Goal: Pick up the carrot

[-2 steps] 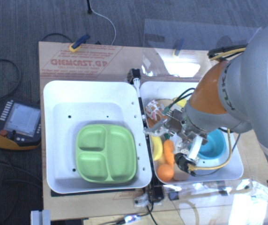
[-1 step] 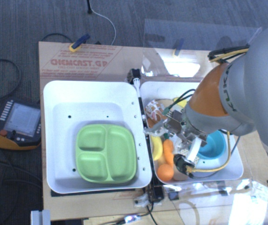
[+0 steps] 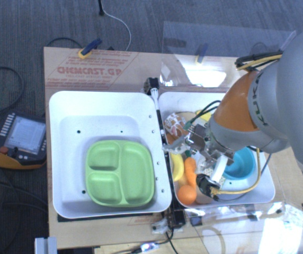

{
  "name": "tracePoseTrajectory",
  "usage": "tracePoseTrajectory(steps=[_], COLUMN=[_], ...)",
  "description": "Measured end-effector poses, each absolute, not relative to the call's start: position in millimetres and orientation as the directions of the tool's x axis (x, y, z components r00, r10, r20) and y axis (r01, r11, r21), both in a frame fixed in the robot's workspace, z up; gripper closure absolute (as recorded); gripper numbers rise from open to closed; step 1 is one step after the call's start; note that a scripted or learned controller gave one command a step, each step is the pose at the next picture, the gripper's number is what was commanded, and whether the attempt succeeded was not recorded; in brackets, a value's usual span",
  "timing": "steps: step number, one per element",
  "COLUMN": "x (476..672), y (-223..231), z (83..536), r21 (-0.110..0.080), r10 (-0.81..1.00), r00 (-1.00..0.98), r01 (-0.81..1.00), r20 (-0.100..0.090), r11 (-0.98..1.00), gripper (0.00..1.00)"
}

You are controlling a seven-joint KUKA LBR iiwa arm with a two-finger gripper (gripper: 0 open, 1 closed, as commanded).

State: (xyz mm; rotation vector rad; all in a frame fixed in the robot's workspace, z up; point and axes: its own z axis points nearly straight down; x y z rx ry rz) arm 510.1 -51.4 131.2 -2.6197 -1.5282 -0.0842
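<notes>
I cannot tell my gripper's (image 3: 203, 165) state above the right bin (image 3: 265, 192), so I centre over the carrot (image 3: 190, 172), avoiding the banana (image 3: 177, 166).

Left bin (image 3: 67, 120): white; divided plate (image 3: 121, 172): light green; carrot (image 3: 190, 171): orange; round fruit (image 3: 187, 194): orange; banana (image 3: 177, 167): yellow; bowl (image 3: 242, 163): bright blue; arm (image 3: 268, 105): grey with orange band; bench board (image 3: 88, 70): tan with reddish lettering; floor (image 3: 35, 15): dark grey.
</notes>
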Motion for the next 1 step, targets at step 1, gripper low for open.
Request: tracePoseTrajectory(steps=[1], x=[512.3], y=[-45.3], z=[141.6], r21=[-0.070], r10=[0.870], r00=[0.482], r01=[0.876], r20=[0.109], r11=[-0.476], gripper=[1.00])
